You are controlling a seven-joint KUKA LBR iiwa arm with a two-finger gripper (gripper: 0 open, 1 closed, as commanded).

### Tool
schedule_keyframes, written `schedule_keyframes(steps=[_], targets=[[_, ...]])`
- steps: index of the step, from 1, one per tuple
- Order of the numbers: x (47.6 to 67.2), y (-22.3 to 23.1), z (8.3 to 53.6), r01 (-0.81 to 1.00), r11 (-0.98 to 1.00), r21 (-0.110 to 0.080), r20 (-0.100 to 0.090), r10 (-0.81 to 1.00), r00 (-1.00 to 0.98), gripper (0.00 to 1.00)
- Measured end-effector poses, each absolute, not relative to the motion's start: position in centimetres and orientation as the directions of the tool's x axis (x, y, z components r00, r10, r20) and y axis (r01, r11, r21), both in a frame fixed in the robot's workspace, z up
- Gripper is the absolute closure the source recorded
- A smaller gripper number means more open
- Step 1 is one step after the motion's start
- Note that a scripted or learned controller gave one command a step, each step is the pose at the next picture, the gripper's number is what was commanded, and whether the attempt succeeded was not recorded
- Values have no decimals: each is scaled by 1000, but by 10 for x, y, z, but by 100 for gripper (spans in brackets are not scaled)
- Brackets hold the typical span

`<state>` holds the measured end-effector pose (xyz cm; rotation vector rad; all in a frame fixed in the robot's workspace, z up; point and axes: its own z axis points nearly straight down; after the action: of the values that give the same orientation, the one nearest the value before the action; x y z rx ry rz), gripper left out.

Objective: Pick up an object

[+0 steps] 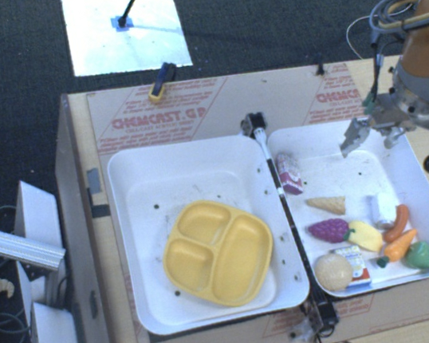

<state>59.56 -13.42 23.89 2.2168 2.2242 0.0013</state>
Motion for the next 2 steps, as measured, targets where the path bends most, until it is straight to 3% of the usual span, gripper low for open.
schedule_keyframes(steps=[1,2], targets=[[536,-115,163,1000,1,-1,0,1000,-1,0],[511,-104,84,1000,2,3,0,1000,-2,0]])
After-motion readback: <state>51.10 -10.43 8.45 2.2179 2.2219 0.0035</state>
